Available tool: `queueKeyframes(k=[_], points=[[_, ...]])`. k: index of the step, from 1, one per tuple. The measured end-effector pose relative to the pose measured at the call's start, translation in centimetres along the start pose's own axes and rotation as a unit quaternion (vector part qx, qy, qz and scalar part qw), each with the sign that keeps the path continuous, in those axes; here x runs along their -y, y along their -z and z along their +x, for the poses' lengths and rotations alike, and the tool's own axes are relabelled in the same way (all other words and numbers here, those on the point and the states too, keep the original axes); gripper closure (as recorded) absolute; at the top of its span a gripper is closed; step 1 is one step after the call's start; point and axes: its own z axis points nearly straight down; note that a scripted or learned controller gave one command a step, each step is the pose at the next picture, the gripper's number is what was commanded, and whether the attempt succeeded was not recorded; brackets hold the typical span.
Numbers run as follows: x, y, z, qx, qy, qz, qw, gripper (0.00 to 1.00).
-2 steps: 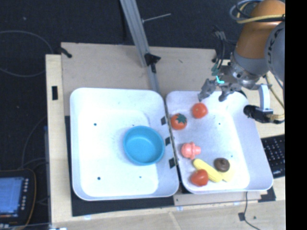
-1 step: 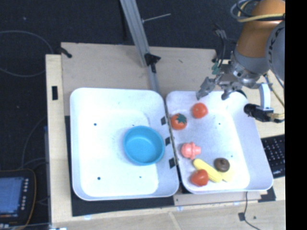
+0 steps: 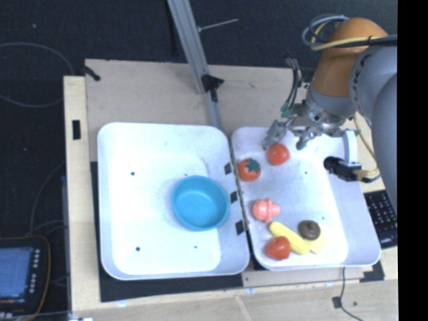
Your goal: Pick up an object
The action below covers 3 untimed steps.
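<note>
I see the gripper (image 3: 289, 138) over the upper end of the right bin (image 3: 334, 243), fingers spread open, nothing between them. A red ball (image 3: 278, 154) lies just below its tips; I cannot tell if they touch. Along the bin's left wall: a tomato (image 3: 249, 169), then a pink toy (image 3: 265, 210). Lower down, a banana (image 3: 291, 238) with a red fruit (image 3: 278, 248) and a brown item (image 3: 308, 230) against it. A blue bowl (image 3: 199, 202) sits in the left bin (image 3: 134, 152) on the desk (image 3: 134, 89).

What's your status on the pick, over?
Gripper open, hovering over right bin, nothing held. Red ball just below fingers. Tomato sits apart; no obstruction.
</note>
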Motion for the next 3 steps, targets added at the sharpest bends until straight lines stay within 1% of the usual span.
queueKeyframes(k=[1,2,3], points=[[0.0,-6.4,-0.1,0.000,-0.001,0.001,1.0000,0.00],[-0.1,-7.9,-0.2,0.000,-0.002,0.000,1.0000,0.00],[-0.2,-6.6,-0.3,0.000,-0.002,-0.002,1.0000,1.00]])
